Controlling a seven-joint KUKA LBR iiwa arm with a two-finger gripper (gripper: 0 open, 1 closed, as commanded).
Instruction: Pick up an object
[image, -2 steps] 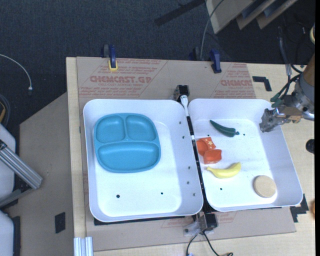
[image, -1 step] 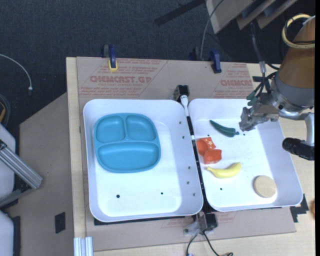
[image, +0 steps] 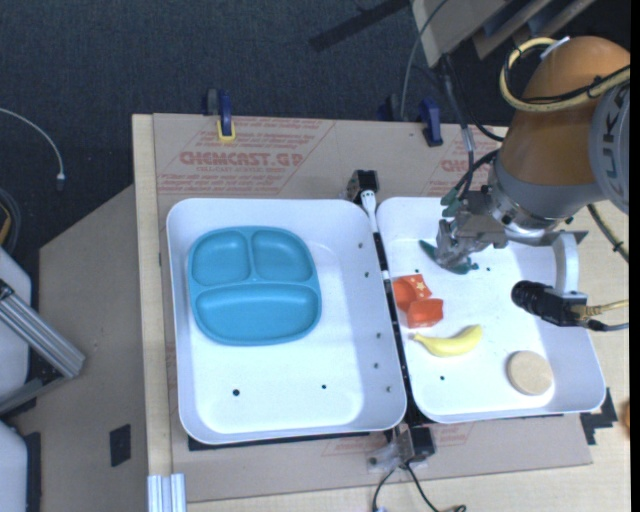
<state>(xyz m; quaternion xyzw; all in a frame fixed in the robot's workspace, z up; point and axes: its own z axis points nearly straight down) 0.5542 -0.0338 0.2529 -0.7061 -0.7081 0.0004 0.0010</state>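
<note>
Arm: the grey arm with its orange band reaches in from the right, over the far part of the right bin (image: 585, 395)
Gripper: the gripper (image: 458, 252) hangs low above the far-left floor of the right bin; nothing shows between its tips; whether it is wide or narrow I cannot tell, since the wrist body covers it from this slant
Nearest object: a red block (image: 417, 303) lies near the left wall of the right bin, just toward the near side of the gripper and a little to the left; it looks like two red pieces touching, or one lumpy one; I cannot tell which
Banana: a yellow banana (image: 449, 341) lies just beyond the red block on the near side; its long axis runs roughly left to right, the right end tipped up toward the far side
Disc: a tan round disc (image: 529, 372) sits near the front-right corner, well apart from the gripper
Left bin: the left bin (image: 300, 390) holds a blue divided plate (image: 255, 285)
Key relation: the red block is the closest candidate, in my judgement; the reach would be a short shift toward the near-left, then down
</note>
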